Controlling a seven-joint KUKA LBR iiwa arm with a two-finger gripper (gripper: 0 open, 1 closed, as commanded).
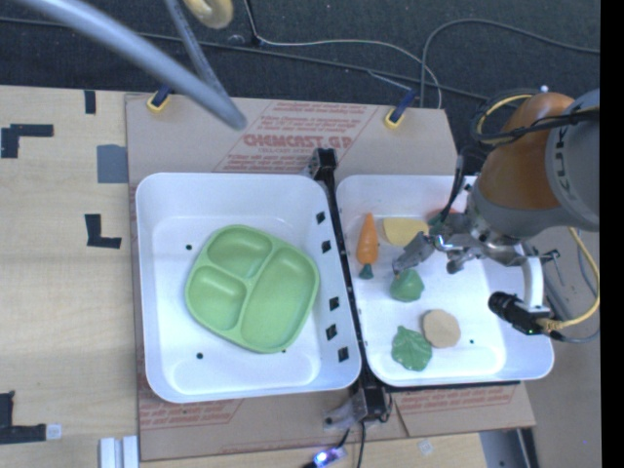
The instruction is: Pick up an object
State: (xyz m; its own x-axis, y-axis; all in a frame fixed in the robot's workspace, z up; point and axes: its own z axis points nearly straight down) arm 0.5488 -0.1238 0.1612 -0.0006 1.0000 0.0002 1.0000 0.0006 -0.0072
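Note:
The right bin (507, 359) holds several toy foods: an orange carrot (367, 239), a pale yellow piece (401, 230), a small green piece (407, 285), a tan round piece (442, 328) and a green leafy piece (411, 348). My gripper (429, 254) hangs over this bin, just above and to the right of the small green piece. Its fingers (410, 253) are spread apart with nothing between them. The arm's orange band (522, 169) is up to the right.
The left bin (161, 213) carries a green divided plate (253, 288). A black divider (336, 252) runs between the bins. Cables trail behind the bench and at the arm's right side.

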